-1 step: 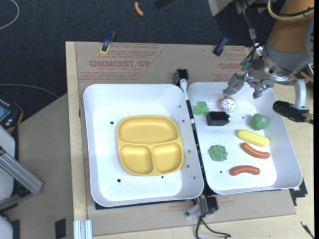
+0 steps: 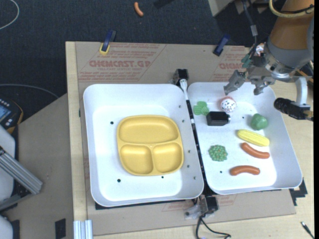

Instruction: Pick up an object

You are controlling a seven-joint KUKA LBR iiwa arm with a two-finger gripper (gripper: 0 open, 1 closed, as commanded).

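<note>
Camera view: two white bins on the bench, arm poised over the right one.

Nearest in the right bin [image 2: 284,176] lies a reddish sausage [image 2: 244,171], then a second sausage [image 2: 255,151] and a bumpy green cluster [image 2: 218,153] to its left. Beyond them sit a yellow corn cob [image 2: 253,137], a green round piece [image 2: 259,121], a black block [image 2: 217,118], a flat green piece [image 2: 201,108] and a white dotted ball [image 2: 228,104]. The left bin [image 2: 99,148] holds a yellow divided tray [image 2: 149,144]. At the far edge of the right bin the gripper [image 2: 247,85] hangs above the ball, jaws spread wide with nothing between them. Farther off, two blue clamps [image 2: 106,42] [image 2: 221,46] grip the board, and a small orange item [image 2: 138,9] lies on the dark floor.
</note>
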